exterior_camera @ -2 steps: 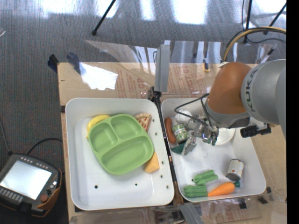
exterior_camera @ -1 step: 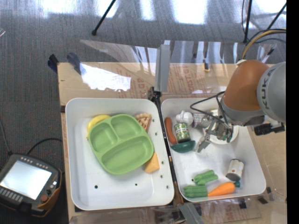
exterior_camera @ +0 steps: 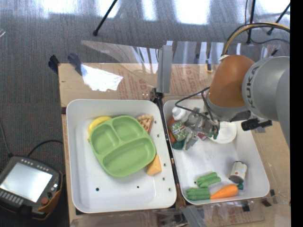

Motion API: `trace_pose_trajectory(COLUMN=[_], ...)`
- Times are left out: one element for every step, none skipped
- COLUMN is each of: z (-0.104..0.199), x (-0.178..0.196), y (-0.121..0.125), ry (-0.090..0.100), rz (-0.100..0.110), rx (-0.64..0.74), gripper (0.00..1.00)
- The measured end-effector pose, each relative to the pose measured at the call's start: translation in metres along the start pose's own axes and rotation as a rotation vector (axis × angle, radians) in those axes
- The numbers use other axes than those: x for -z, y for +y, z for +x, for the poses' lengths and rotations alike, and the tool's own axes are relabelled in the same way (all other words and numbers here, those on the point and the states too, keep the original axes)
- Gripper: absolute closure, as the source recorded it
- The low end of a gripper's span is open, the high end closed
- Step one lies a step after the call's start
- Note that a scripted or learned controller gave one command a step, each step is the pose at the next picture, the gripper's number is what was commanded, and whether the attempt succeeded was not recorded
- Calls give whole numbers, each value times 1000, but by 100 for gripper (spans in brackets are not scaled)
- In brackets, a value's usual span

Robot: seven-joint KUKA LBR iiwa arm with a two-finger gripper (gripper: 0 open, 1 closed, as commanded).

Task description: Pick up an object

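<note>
Reaching into the right bin (exterior_camera: 258,167), the gripper (exterior_camera: 193,137) hangs over a green bottle (exterior_camera: 176,129) at the bin's upper left; whether it grips anything cannot be told. A carrot (exterior_camera: 224,191) lies along the near wall, tip pointing left, beside green pea pods (exterior_camera: 202,186) and a can (exterior_camera: 237,171). The left bin (exterior_camera: 80,174) holds a green divided plate (exterior_camera: 122,145).

We note a grey ribbed carpet floor (exterior_camera: 42,41) with bright patches of light falling across its far strip. The bench top (exterior_camera: 137,77) is brown board with red lettering, one glare patch near its left end. Black tripod legs (exterior_camera: 108,12) stand on the floor behind the bench, and another stand (exterior_camera: 252,13) sits at far right. A handheld control pendant (exterior_camera: 29,186) with a lit screen lies on the floor at lower left, its cable trailing away.
</note>
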State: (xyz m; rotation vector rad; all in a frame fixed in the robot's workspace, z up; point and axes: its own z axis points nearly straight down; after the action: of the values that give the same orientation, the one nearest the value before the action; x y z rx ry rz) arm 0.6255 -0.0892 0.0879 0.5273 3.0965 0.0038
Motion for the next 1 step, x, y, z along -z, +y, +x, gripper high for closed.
trace_pose_trajectory(z=[-23], x=[25], y=[-106], ry=[-5], rz=[4], rx=[60], gripper=[0])
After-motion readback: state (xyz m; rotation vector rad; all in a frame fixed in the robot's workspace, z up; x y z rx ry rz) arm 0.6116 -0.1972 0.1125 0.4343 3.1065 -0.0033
